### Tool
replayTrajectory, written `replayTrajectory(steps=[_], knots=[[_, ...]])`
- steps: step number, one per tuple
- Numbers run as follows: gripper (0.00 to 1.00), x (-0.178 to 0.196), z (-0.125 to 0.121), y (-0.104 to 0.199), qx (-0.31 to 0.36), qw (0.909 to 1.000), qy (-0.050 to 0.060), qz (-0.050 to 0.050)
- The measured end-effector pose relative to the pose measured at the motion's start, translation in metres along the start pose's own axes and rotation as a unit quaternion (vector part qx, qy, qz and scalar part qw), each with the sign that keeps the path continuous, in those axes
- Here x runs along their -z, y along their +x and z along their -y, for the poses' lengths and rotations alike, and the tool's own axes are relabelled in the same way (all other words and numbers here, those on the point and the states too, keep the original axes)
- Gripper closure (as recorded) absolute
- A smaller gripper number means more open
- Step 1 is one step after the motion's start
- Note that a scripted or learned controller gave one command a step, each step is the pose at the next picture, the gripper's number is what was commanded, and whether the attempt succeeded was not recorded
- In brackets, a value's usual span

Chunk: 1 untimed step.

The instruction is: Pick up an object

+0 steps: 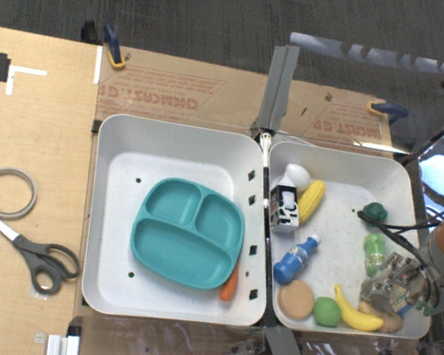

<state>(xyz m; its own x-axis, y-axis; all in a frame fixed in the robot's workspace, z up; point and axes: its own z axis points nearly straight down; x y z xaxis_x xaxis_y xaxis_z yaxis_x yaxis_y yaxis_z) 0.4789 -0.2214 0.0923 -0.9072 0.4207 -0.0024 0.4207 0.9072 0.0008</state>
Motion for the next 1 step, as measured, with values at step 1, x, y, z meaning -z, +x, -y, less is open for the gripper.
replayTrajectory(steps=[1], knots=[[0.00, 0.0003, -0.0525, -0.1123, -0.063, 0.9980, 0.000, 0.001]])
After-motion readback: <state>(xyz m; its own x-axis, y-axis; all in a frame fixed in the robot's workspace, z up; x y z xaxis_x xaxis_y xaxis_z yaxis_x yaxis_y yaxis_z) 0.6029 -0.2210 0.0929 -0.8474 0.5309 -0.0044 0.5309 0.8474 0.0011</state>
